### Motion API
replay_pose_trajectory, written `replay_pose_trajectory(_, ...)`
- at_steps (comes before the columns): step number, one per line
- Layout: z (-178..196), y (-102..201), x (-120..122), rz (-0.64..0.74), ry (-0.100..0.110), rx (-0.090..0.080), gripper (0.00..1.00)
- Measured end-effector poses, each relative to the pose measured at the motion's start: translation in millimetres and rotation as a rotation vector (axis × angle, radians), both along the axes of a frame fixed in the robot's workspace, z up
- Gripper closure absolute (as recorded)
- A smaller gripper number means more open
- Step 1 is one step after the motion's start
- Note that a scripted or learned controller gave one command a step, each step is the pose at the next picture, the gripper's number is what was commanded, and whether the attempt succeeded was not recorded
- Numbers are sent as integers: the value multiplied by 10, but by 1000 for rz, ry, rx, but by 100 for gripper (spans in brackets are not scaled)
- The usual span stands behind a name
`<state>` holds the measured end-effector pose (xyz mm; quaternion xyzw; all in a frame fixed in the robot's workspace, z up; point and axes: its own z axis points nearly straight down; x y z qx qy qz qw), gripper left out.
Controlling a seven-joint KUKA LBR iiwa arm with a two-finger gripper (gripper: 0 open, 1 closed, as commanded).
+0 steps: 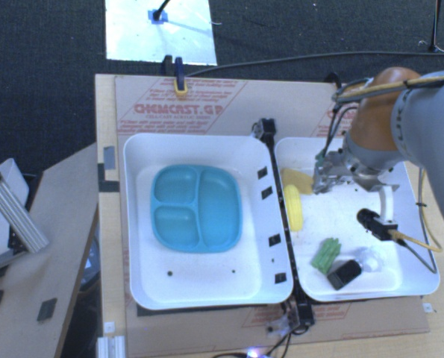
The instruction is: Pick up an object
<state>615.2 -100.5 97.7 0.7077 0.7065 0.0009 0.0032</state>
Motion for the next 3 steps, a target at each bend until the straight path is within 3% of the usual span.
replay_pose_trajectory(2, 1191, 5, 9, 6, -2, 2, 100)
replay_pose_trajectory(3, 1315, 532, -134, 11, 3, 5, 100)
